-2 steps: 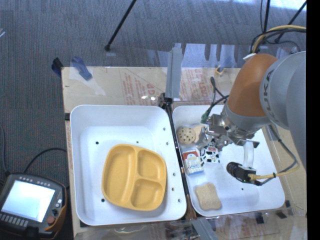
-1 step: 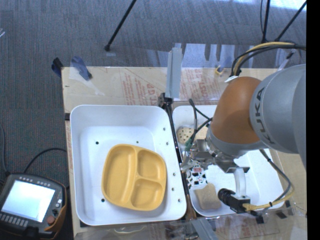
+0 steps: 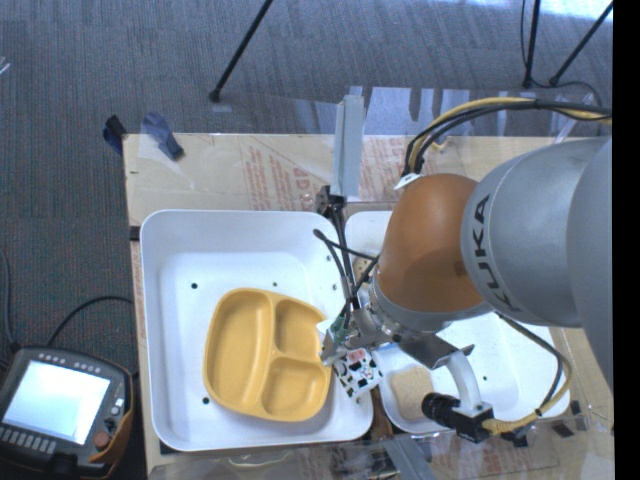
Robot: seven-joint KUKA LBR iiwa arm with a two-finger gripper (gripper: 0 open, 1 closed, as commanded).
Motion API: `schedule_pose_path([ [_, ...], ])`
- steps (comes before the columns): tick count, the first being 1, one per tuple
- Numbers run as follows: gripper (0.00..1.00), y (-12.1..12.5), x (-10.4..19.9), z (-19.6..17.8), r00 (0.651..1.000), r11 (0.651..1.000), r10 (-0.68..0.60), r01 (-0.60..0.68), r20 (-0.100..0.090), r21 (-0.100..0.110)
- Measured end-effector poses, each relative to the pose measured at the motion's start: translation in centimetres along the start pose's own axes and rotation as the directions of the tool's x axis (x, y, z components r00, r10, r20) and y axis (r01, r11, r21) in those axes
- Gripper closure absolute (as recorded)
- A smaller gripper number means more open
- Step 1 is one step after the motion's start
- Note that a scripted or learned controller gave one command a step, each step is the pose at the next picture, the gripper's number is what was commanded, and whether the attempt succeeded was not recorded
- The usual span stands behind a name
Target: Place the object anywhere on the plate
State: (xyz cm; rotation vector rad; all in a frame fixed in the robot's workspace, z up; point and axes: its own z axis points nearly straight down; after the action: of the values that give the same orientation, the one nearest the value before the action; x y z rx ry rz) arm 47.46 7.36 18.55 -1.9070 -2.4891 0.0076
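Seen from above at a slant, the large grey arm (image 3: pixel 545 233) with its glossy orange band (image 3: pixel 432 243) reaches in from the right and bends down over the seam between two shallow white plastic bins. Its gripper (image 3: pixel 345 353) hangs at the right rim of the left bin (image 3: pixel 165 268), just beside the plate; whether it is open or closed cannot be told. A yellow plastic plate (image 3: pixel 262 366) with three moulded compartments and rounded corners lies flat in the left bin. At the gripper's tip, touching the plate's right edge, sits a small white object with black spots (image 3: pixel 358 373); whether it is gripped is unclear. In the right bin (image 3: pixel 530 353) lies a pale tan, rough-looking sponge-like block (image 3: pixel 405 393).
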Motion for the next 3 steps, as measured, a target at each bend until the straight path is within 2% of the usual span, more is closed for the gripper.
schedule_pose_path([
  [1,0.0,0.0,-0.1,0.0,1.0,1.0,0.002,-0.002,0.0,-0.001],
  [2,1.0,0.0,-0.3,-0.8,1.0,1.0,0.008,-0.008,0.0,0.004],
  [3,1.0,0.6,1.9,0.0,0.969,0.969,-0.245,0.245,0.001,0.0],
])
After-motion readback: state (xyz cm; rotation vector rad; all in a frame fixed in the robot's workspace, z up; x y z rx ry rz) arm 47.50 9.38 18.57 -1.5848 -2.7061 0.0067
